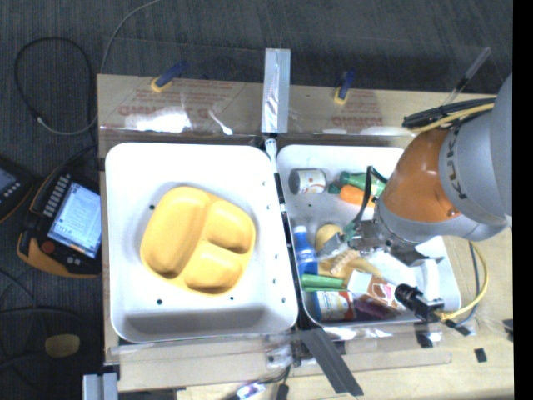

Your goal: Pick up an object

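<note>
Arm low over the cluttered right white bin; gripper buried among the items, grip cannot be told.
Small packets, a blue-capped tube and a green marker lie beneath it; the large yellow moulded plastic piece sits in the left white bin.

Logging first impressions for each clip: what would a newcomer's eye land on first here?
A big yellow lumpy object lies alone in the left bin. The grey arm's orange band hangs over the right bin, which is crowded with small bottles and packets.
</note>
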Available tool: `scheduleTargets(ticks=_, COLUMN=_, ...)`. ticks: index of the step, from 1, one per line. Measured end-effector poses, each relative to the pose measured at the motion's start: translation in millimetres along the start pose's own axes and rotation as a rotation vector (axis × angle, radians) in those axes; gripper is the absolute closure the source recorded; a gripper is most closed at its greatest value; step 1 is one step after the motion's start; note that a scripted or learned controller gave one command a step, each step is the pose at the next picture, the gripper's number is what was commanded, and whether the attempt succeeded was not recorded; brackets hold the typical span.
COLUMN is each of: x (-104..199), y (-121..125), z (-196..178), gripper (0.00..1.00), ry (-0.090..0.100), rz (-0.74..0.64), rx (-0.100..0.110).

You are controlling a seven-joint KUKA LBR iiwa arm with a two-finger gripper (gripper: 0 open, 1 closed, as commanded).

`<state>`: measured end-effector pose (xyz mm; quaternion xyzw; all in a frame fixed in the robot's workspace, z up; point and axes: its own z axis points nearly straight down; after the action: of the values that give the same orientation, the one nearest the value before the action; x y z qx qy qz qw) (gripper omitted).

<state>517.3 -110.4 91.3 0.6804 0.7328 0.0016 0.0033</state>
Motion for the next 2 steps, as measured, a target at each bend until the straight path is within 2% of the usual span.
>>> scheduleTargets(ticks=1, x=-46.7, y=-11.7, z=1.0, gripper=0.0, ry=0.001, rz=-0.111, rx=-0.009)
scheduleTargets(ticks=2, x=-45.8, y=-10.2, z=-6.6, gripper=1.0, ry=0.005, rz=-0.111, rx=-0.009)
